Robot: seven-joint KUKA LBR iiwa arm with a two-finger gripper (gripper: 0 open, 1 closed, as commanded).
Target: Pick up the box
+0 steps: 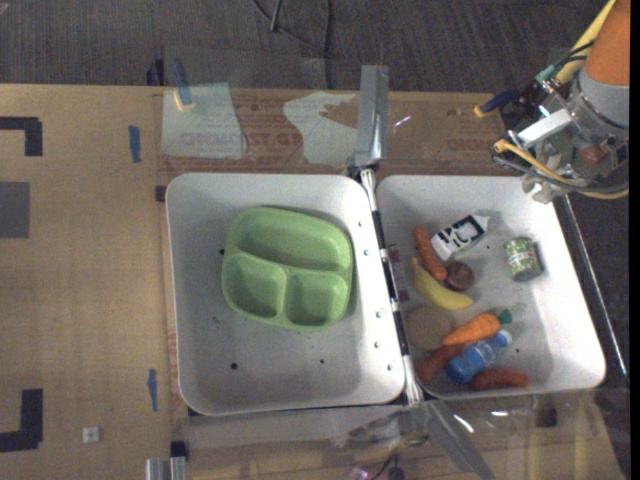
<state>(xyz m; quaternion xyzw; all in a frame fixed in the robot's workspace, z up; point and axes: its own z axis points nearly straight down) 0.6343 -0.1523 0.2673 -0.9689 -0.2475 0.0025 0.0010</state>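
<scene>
Right bin (570,268): box (462,231), banana (437,287), carrot (471,329).

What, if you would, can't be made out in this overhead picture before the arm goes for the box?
- Hand, camera view: cables and brackets clutter it, and the arm is cut off by the frame's right edge.
- Box, camera view: its printing is too small to read.
- Can, camera view: label too small and blurred.
- Brown round item, camera view: partly covered by the carrot and banana; its identity is unclear.

Brown bench (80,298) against dark carpeted floor (120,18).
</scene>
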